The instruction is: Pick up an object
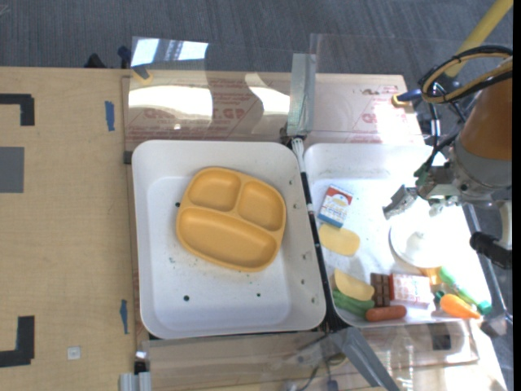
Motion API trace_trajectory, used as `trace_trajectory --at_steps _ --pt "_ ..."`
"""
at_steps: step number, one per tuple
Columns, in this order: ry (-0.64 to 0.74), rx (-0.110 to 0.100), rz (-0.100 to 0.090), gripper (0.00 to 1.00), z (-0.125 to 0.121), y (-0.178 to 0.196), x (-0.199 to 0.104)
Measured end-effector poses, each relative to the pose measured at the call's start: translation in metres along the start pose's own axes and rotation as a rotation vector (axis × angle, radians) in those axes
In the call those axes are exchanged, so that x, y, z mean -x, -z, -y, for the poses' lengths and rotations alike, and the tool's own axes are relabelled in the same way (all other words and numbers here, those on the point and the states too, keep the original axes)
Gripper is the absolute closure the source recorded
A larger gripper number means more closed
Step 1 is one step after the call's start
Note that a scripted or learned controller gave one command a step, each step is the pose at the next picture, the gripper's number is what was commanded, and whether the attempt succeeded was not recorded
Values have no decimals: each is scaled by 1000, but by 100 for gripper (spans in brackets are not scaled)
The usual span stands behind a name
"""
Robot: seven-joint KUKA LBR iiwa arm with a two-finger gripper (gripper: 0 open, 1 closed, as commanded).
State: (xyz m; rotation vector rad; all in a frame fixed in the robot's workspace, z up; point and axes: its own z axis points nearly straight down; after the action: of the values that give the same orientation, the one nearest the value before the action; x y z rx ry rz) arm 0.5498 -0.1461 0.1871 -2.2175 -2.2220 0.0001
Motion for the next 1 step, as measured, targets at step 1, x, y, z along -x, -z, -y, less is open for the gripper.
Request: trace_trajectory --at_steps 1 --pt "0 0 0 0 0 0 0"
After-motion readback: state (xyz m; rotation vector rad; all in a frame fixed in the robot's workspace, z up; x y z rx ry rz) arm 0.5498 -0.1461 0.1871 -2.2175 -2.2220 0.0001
